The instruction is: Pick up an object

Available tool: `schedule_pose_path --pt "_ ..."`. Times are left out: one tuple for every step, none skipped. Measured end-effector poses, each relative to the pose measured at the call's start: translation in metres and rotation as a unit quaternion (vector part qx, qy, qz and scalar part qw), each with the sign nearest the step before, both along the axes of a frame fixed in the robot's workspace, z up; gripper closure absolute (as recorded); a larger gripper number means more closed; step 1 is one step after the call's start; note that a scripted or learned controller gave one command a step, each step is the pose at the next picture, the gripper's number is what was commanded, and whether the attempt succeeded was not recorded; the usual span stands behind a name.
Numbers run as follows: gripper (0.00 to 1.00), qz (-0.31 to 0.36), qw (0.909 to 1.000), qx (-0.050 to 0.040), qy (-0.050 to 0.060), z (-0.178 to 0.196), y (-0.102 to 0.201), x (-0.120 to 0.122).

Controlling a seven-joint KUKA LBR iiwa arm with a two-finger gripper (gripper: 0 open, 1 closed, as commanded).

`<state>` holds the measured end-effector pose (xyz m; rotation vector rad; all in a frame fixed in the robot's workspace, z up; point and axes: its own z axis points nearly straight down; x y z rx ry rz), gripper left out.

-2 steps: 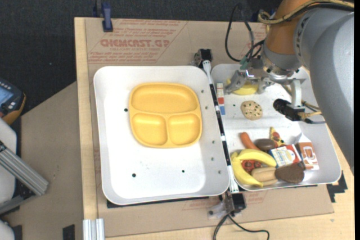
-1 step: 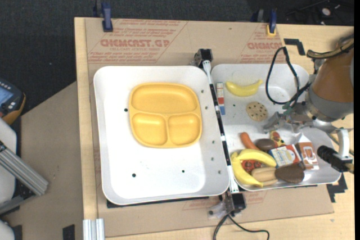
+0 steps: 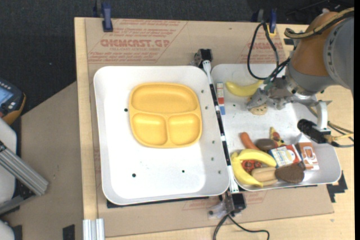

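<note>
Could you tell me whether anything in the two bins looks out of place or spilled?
Nothing stands out. The yellow tray lies flat in the left bin; the toy food is heaped in the right bin's near corner, with one banana apart.

- Arm [image 3: 332, 59]: one, grey, entering from the right side of the camera view at upper-mid height.
- Orange band [image 3: 308, 52]: wraps the arm just above the wrist, facing the camera.
- Wrist: angled downward and to the left, with black cables looping up and away from it.
- Gripper [image 3: 263, 99]: grey metal, at the arm's left end, lowered close to the surface beneath it; tip parts blur together at this size.
</note>
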<state>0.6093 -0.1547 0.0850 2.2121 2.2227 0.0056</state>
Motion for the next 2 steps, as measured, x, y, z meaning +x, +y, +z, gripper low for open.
schedule_pose_path --pt "0.00 0.003 0.9999 0.0017 0.016 -0.003 0.033 0.054" --pt "0.00 -0.004 1.0000 0.0017 0.007 -0.001 0.029 -0.037"
